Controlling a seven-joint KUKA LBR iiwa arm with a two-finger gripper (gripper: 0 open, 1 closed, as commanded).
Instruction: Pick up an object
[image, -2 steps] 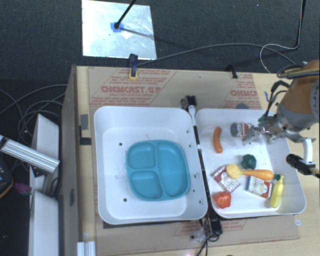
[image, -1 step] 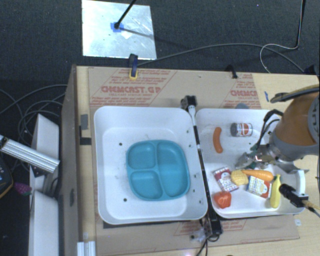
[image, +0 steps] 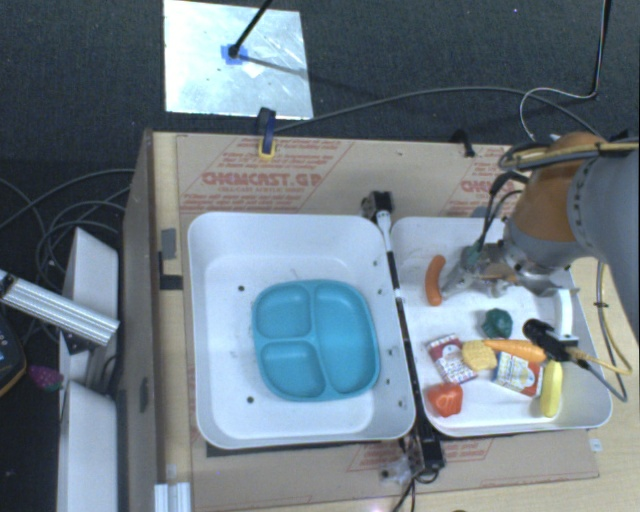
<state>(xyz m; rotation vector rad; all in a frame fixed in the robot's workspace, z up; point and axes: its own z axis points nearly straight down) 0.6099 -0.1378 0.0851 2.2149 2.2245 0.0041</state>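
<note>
Hovering low over the back of the right bin (image: 590, 400), the pincer (image: 478, 272) is sitting just beside the orange sausage-shaped piece (image: 434, 279), and from where I am standing I cannot tell whether it is spread or pressed together; the metal parts are blurring into the white floor. Nothing is showing between its tips, so I am judging it to be carrying nothing.

What is worrying me is the sideways offset. The orange piece is lying to the pincer's left, apart from it, so a closing move from this spot is probably catching air, or nudging the piece toward the divider between the bins. The piece is also looking rounded and smooth, so it may be rolling away under a glancing touch.

Further out, the other candidates are crowding the near end of the same bin: a dark green lump (image: 496, 323), a carrot (image: 515, 349), a red packet (image: 451, 360), a red tomato-like piece (image: 446, 399) and a yellow banana (image: 550, 388). They are lying close together, risking a double contact.

The left bin (image: 215, 400) is holding a blue divided plate (image: 315, 338), well apart on the worktop (image: 260, 180).
</note>
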